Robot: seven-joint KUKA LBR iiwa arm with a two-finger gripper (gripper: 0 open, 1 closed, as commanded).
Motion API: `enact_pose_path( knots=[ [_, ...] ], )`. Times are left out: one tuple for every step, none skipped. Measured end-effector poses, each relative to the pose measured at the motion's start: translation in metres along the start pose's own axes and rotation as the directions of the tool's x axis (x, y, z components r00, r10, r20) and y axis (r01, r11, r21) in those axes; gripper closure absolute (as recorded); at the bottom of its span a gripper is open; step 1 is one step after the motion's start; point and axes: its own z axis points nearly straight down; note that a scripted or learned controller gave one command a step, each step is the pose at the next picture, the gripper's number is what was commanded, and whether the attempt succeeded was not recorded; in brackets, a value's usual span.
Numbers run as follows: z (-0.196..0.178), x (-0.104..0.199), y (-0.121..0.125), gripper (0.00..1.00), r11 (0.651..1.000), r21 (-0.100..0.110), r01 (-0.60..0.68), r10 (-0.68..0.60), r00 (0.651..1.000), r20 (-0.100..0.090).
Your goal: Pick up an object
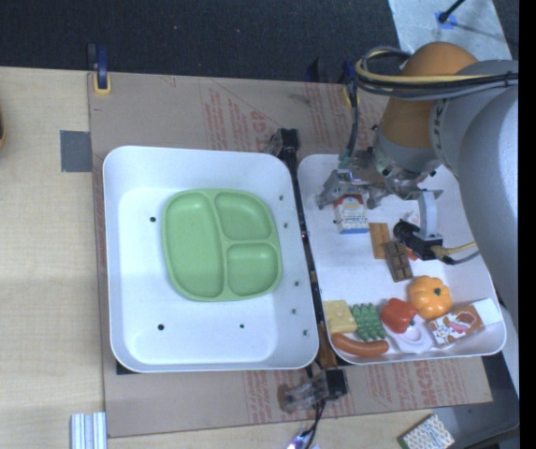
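White with red and blue print, a small carton (352, 217) stands in the far part of the right shallow white bin (338, 267), near that bin's far-left corner but clear of both walls. The end effector (346, 193) is directly over the carton's far edge, very close to it. Whether it is wide, narrow or touching the carton cannot be told from this angle.

Bare white floor lies to the carton's left and in front of it, running down the left wall of the bin. To its right, a brown rectangular block (380, 239) lies just beside it, and a second brown block (399, 266) lies tilted a little nearer the front.

The front strip of the right bin is crowded. An orange toy pumpkin (430, 296) sits beside a red round toy (397, 313). Along the front edge are a yellow toy block (339, 315), a green knobbly toy piece (368, 321), a red-brown toy sausage (361, 347) and a red-and-white printed packet (456, 325), packed close with little gap between them. The grey arm covers the bin's far-right corner.

The left shallow white bin (127, 251) holds a pale green divided plastic plate (221, 244) at its middle, with open floor on every side up to the walls. Both bins rest on a brown cardboard sheet (202, 101) on the pale wooden table (24, 251).
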Motion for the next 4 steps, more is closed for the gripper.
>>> enact_pose_path(
  knots=[
    [0.000,-0.005,0.000,0.00,1.000,-0.002,-0.004,0.004,1.000,0.001],
    [0.000,0.001,0.000,0.00,1.000,0.000,-0.001,0.001,1.000,0.000],
    [-0.056,-0.042,0.001,0.00,1.000,-0.009,-0.006,0.006,1.000,0.003],
    [-0.007,-0.045,-0.067,0.00,1.000,-0.002,-0.002,0.002,1.000,0.001]
  ],
)
